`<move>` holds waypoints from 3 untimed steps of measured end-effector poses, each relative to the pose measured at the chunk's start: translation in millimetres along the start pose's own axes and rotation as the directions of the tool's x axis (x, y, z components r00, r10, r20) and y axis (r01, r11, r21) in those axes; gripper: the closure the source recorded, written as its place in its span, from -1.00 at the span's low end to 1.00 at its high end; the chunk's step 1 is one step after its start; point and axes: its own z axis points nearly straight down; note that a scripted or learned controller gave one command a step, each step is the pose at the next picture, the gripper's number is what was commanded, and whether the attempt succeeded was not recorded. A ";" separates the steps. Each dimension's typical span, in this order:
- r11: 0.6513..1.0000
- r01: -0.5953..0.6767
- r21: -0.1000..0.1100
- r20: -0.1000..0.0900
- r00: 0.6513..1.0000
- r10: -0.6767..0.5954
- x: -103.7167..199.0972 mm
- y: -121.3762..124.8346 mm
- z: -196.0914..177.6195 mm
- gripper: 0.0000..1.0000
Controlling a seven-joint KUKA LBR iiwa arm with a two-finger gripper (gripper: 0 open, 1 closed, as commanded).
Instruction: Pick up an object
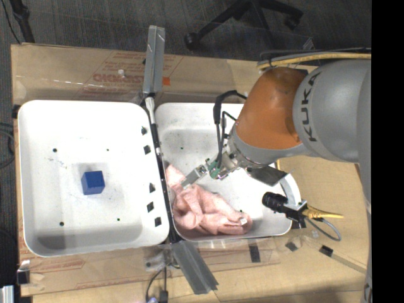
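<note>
- Nearest the lens: bulky grey arm [334, 106] with orange band [271, 115], entering from 3 o'clock and looming over the right bin [189, 122].
- Below the wrist, gripper [203, 171] reaching toward 8 o'clock, tip just above or touching the upper edge of the pink cloth [205, 210]; contact not clear.
- Finger state: cannot tell, too small and foreshortened to read.
- Pink cloth bunched along the right bin's 6 o'clock wall, spreading from the divider toward 4 o'clock.
- Handling, as a judgement: soft, light, limp; likely to sag and drape when lifted, not fragile, little slip. Best taken at a raised fold near the top of the heap, where a pinch would gather enough fabric; a flat edge could slide out.
- Left bin [38, 169]: one small blue cube [93, 182], left of centre toward 7 o'clock, well apart from the walls. Looks stiff and light, easy to grasp across two flat faces.
- Black cylindrical fitting [278, 202] with cable at the right bin's 4 o'clock rim.
</note>
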 end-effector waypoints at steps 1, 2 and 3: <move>0.999 -0.050 0.001 -0.001 0.999 0.051 -38.8 15.8 101.1 -1.00; 0.999 -0.047 0.003 0.000 0.999 0.047 -39.5 15.4 91.4 1.00; 0.999 -0.042 0.004 0.000 0.999 0.042 -39.6 15.5 82.0 1.00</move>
